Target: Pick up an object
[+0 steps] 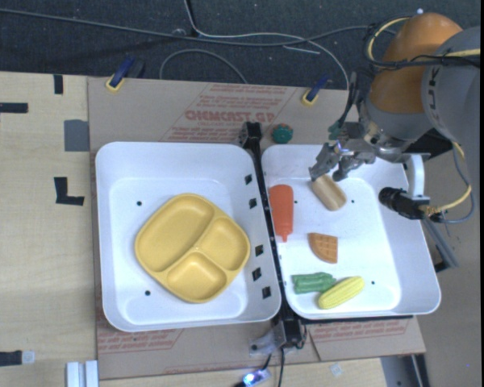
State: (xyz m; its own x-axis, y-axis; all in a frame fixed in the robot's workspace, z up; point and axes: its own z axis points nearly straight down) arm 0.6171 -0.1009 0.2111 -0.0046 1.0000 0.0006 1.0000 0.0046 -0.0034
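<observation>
Seemingly the hand (pixel 336 168) touches the tan block (pixel 329 193).

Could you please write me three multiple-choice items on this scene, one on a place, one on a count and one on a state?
1. Where does the yellow divided plate lie?
A. in the left bin
B. in the right bin
C. on the cardboard

2. How many items lie in the right bin?
A. two
B. three
C. five

3. How does the gripper stand?
A. over the left bin
B. over the right bin's far end, by the tan block
C. outside both bins

Answers: 1 A, the plate fills the left bin's floor. 2 C, tan block, orange-red carrot, waffle piece, green vegetable, corn cob. 3 B, it hangs just above the block.
</observation>
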